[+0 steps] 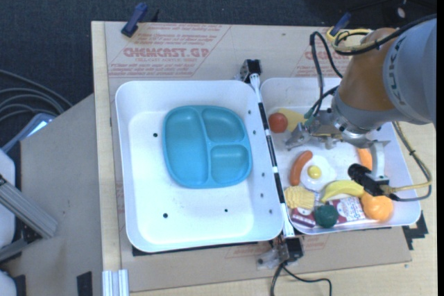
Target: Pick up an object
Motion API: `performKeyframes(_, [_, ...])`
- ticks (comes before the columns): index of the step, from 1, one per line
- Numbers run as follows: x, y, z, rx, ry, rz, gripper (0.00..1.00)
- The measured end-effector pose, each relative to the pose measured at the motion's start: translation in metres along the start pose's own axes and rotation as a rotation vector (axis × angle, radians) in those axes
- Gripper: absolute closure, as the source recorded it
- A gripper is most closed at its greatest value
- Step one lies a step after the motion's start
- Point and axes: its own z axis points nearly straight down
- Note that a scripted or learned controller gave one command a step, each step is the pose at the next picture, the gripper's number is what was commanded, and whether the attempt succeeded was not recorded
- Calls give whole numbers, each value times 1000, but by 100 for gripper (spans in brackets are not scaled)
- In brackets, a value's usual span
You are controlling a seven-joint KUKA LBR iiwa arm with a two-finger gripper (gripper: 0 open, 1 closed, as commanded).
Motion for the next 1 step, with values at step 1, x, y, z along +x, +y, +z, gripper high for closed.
performKeyframes(1, [3, 37, 10, -1, -1, -1, 0])
